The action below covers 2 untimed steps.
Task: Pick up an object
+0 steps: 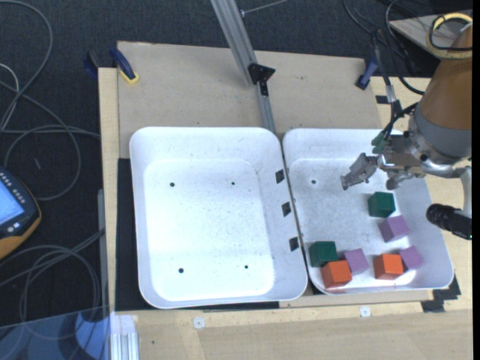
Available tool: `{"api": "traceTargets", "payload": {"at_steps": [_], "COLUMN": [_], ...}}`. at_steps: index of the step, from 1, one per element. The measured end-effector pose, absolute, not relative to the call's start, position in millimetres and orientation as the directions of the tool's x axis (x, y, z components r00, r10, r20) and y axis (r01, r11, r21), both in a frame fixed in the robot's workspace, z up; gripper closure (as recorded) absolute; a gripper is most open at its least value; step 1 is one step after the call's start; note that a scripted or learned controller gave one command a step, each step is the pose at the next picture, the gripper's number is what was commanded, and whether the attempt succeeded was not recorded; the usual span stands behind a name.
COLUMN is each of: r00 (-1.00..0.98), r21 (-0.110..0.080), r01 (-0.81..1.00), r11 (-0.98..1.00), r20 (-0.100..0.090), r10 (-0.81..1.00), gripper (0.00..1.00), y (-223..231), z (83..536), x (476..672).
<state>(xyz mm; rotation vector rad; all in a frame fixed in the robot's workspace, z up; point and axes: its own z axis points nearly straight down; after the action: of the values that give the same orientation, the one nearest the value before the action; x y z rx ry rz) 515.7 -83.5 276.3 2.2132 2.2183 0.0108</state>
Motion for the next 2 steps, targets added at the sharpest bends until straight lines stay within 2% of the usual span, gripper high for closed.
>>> {"api": "traceTargets", "payload": {"at_steps": [1,2], "r00": [-0.004,-0.002], "r21": [0.01,0.008], "r01": [1.0,1.0], "r11": [0.004,0.002], "r20": [0.0,-0.001], "r10": [1.0,1.0], "gripper": [0.0,0.0], "y": [-62.1,-61.3], "z": [360.5,403.6], "x": [517.9,537.5]}}
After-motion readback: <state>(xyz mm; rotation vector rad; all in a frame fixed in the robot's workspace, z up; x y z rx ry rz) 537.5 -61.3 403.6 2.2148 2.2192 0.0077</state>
